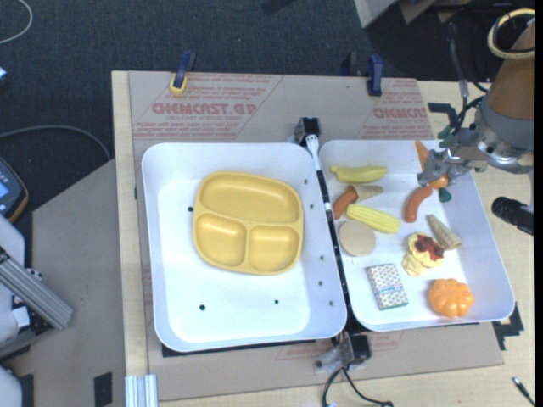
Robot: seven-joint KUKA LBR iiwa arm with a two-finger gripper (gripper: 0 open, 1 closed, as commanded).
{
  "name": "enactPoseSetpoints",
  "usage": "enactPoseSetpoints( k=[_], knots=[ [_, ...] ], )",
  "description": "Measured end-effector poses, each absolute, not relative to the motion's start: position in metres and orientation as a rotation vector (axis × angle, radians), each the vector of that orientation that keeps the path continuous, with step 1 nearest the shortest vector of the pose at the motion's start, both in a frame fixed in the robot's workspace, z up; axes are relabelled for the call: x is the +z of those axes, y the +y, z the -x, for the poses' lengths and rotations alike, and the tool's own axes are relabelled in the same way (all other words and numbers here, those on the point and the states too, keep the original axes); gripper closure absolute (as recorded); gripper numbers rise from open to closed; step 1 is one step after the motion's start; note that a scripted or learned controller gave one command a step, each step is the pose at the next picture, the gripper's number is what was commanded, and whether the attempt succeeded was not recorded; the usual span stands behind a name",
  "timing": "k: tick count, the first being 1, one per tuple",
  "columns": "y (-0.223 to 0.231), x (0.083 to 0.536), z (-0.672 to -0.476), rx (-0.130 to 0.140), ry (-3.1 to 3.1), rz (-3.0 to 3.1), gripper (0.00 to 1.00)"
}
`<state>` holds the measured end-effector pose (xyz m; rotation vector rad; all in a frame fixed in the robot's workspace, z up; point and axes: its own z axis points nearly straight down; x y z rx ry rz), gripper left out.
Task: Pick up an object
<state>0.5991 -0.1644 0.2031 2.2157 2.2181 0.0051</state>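
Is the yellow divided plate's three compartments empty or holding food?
Empty: yellow divided plate shows bare compartments; toy food lies in the right bin.

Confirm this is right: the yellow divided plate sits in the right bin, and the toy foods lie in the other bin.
Not quite. The camera view shows the yellow divided plate in the left bin; the toy foods, such as the pumpkin and corn, lie in the right bin.

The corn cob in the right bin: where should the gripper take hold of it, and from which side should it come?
Probably best at the middle of the corn cob, coming straight down, fingers closing across its narrow width. It lies flat and slanted; a round beige disc crowds its lower left end, so the middle gives more room.
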Motion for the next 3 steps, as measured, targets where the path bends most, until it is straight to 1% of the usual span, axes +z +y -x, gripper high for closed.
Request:
enactPoseSetpoints(
  k=[1, 2, 3],
  knots=[
    [-0.165, 0.227, -0.600, 0.004, 2.219, -2.217, 1.00],
    [-0.114, 0.216, -0.577, -0.001, 2.230, -2.220, 1.00],
    [-0.071, 0.227, -0.560, 0.001, 2.230, -2.218, 1.00]
  ],
)
